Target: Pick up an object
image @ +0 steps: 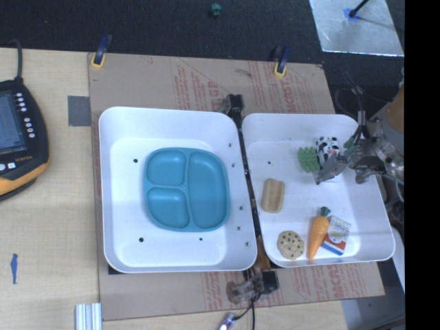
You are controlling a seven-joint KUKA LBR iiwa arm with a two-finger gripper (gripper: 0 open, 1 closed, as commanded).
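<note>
From the camera view: found the gripper (342, 173) low over the far right part of the right bin (385, 247), fingers spread apart with nothing between them. Judged the step as the approach, with no grasp made yet. Placed the likeliest object, a black-and-white toy (326, 145), just beside the gripper toward the bin's far wall, touching or nearly touching a green toy (304, 158). Reckoned the next move needed a shift over one toy, a drop around it, then a firm close without catching its neighbour.

Counted two bins, the left bin (110, 184) bearing one blue divided plate (187, 188). Counted six loose things in the right bin: the two toys, one tan block (273, 195), one cookie (291, 244), one carrot (317, 234) and one small packet (337, 237) touching the carrot. Noted one handheld pendant (17, 139) on the bench, well apart.
</note>
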